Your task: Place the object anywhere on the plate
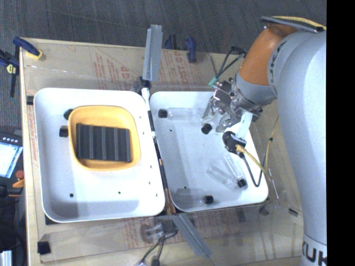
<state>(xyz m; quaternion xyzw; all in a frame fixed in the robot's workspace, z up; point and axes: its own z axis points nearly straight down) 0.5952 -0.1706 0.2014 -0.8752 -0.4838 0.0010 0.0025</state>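
A yellow plate [105,113] lies in the left bin [47,165], and a dark ridged slab [104,142] covers its middle. In the right bin [186,154] a clear plastic piece with a black end [227,175] lies near the front right. Another clear piece with a black cap [169,114] lies at the back left. My gripper [217,121] hangs over the back right of the right bin, well away from the plate and above and behind the front clear piece. I see nothing held in it.
A small black item [208,199] rests by the right bin's front wall. Two small dark bits [64,131] sit left of the plate. A yellow cable [252,159] loops down from the wrist over the right bin's right side. Clamps line the bench's back edge [190,46].
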